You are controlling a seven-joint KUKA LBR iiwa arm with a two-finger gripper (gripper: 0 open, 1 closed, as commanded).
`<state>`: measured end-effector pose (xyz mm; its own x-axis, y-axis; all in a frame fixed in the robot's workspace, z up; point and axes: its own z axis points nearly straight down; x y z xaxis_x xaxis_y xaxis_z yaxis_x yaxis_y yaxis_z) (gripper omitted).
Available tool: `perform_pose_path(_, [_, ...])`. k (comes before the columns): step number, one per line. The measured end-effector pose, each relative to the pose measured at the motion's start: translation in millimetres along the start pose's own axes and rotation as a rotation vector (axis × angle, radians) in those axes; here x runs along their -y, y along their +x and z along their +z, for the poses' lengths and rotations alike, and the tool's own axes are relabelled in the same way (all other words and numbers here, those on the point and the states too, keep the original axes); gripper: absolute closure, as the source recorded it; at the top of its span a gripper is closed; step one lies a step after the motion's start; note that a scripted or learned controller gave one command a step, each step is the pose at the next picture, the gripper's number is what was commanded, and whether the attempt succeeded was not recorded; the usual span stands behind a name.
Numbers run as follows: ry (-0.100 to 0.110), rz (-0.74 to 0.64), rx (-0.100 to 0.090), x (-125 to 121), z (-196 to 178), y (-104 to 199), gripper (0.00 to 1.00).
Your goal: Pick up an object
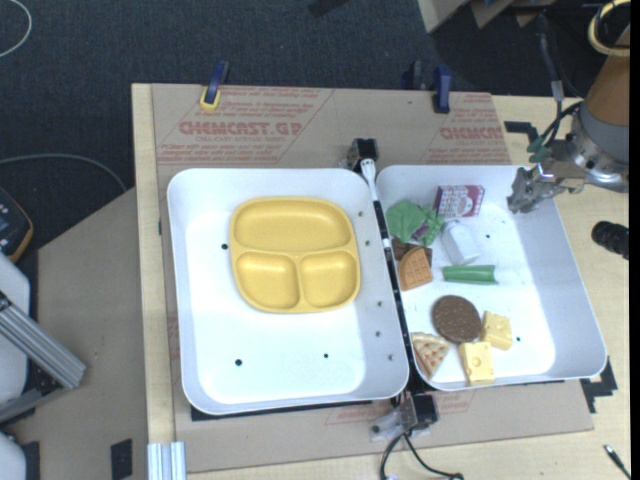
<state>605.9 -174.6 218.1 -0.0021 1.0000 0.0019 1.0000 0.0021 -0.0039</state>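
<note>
Right, pickable clutter all in right bin (560,268): green leafy piece (412,220), pink carton (459,201), green stick (468,274), brown disc (456,318), yellow cheese blocks (480,361), waffle wedge (430,352). Claw (527,190) over bin's top right edge, holding nothing visible; grip state hard to tell, too small. Left bin (200,298) carries yellow divided tray (296,252). Arm cut off at frame edge.

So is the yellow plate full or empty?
Empty. The yellow plate in the left bin shows three bare sections; the food lies in the right bin.
</note>
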Motion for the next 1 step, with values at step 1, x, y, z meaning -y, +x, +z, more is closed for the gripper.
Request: perform_pose_path(1, [0.001, 0.0, 0.0, 25.2, 7.0, 47.7, 1.0])
